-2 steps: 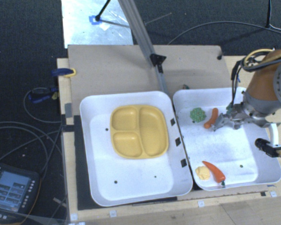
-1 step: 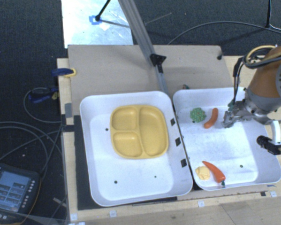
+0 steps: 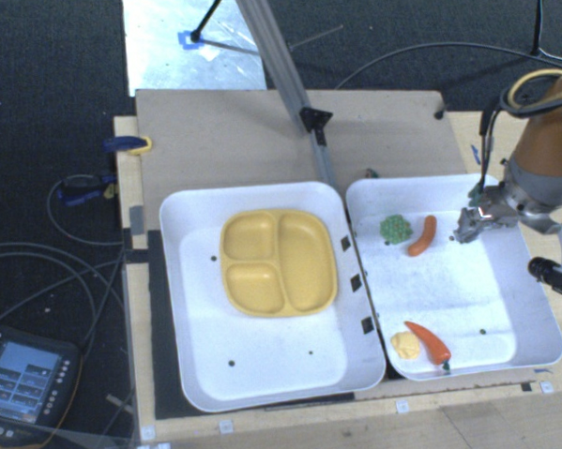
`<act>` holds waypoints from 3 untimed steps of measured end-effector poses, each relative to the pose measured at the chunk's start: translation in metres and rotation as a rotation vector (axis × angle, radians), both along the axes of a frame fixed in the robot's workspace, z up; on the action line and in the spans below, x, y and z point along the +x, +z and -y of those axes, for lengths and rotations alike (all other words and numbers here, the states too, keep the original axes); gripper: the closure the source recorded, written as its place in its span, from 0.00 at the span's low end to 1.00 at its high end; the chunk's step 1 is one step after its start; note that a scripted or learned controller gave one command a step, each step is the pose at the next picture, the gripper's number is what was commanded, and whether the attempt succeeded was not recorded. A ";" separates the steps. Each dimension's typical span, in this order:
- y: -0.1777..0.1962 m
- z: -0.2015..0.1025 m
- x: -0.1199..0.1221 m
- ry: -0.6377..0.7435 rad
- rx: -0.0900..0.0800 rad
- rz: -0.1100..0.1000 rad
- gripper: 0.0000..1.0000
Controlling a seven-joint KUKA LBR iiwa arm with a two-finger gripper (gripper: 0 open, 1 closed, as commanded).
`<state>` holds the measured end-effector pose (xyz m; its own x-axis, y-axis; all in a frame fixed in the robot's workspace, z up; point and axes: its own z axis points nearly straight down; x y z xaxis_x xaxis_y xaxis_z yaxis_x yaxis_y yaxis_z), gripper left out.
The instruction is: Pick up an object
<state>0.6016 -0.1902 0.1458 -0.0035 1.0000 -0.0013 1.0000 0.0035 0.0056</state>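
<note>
We see the gripper (image 3: 469, 226) low over the right bin (image 3: 513, 347), near its far right edge; whether its jaws are apart or together we cannot tell. A sausage (image 3: 422, 236) lies just left of it, beside a broccoli (image 3: 395, 228), toward the bin's far edge. At the near left corner a chilli (image 3: 428, 341) touches a yellow lump (image 3: 405, 346). The left bin (image 3: 199, 364) carries a yellow tray (image 3: 277, 262).
</note>
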 end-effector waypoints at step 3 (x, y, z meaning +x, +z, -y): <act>0.116 -0.051 -0.004 0.007 0.003 -0.003 1.00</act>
<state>0.5977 -0.1390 0.2621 -0.0107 0.9999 0.0019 0.9999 0.0107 0.0022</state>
